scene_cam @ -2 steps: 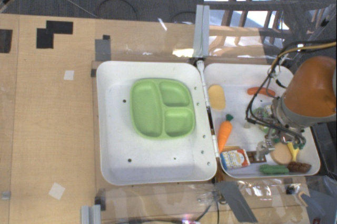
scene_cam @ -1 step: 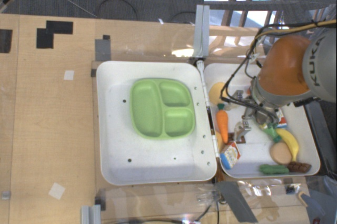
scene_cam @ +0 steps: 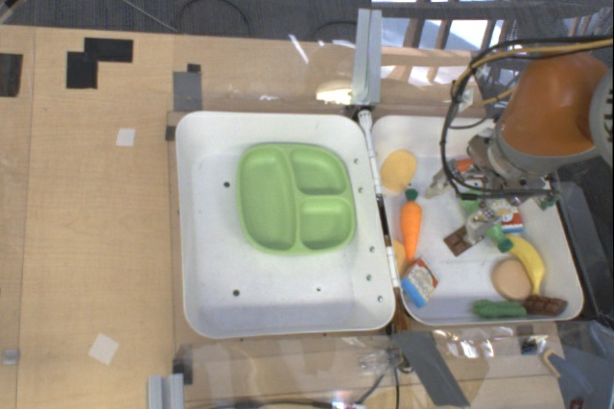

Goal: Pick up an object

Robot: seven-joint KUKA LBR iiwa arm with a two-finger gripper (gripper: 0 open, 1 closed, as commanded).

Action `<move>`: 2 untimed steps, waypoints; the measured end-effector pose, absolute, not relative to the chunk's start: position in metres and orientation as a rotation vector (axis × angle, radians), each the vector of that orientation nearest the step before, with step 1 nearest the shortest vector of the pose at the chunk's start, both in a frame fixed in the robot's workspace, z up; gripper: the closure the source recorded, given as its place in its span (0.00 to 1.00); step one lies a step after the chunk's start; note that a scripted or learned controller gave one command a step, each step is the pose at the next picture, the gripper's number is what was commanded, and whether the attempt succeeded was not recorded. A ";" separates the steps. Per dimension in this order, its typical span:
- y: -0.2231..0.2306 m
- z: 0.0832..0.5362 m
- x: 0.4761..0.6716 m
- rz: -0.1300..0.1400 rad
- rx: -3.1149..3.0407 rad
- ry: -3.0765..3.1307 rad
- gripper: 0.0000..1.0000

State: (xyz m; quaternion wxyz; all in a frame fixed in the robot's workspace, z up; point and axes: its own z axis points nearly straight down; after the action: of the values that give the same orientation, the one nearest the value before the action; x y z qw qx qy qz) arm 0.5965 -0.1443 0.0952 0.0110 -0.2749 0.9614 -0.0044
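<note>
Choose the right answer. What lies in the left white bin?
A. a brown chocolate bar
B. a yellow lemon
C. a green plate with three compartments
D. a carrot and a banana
C: the green plate with three compartments lies in the middle of the left white bin, while the carrot and the banana are in the right bin.

The left bin [scene_cam: 206, 301] is white and carries a light green divided plate [scene_cam: 293, 196]. In the white right bin [scene_cam: 566, 244] lie an orange carrot [scene_cam: 411, 227] with a green top, a yellow banana [scene_cam: 530, 261], a pale yellow lemon [scene_cam: 397, 169] and a dark green pickle [scene_cam: 499, 308]. The counter [scene_cam: 86, 234] is light wood with black marks.
</note>
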 end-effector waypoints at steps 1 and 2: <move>-0.087 0.096 0.581 -0.015 -0.770 3.021 0.00; -0.160 0.121 0.564 -0.008 -0.656 3.061 0.00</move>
State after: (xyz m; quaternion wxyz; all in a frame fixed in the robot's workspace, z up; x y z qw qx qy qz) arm 0.5645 -0.1601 0.1209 0.0054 -0.2094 0.9778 -0.0027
